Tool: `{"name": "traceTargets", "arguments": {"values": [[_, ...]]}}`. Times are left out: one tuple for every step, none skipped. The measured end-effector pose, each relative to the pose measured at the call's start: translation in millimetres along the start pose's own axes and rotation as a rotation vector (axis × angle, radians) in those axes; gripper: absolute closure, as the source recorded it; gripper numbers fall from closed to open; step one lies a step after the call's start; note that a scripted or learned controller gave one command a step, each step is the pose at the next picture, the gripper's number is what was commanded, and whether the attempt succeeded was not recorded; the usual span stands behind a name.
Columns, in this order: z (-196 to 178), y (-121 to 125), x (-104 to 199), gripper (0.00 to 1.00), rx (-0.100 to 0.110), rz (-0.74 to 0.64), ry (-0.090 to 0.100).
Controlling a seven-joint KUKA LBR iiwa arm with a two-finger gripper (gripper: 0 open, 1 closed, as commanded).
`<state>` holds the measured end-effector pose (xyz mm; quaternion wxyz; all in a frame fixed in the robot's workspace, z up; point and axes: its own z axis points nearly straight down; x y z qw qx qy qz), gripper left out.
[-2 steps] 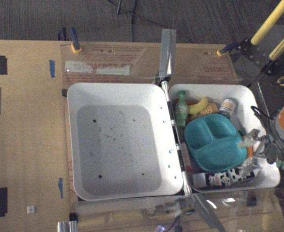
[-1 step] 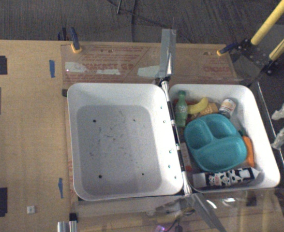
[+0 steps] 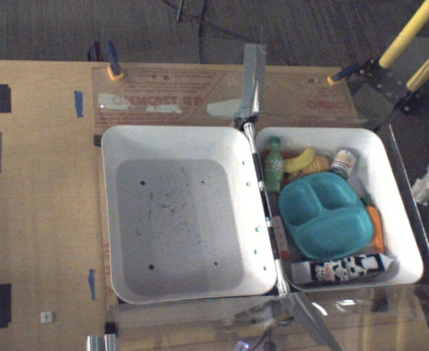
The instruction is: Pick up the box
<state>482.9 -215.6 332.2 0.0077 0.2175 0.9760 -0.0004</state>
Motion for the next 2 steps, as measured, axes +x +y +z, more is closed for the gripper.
{"name": "traceTargets", "arguments": {"values": [[-104.2, 132.3, -15.0, 1.00, -0.001, -0.149, 0.008], [-104.2, 131.8, -15.1, 0.00, -0.001, -0.148, 0.008]]}}
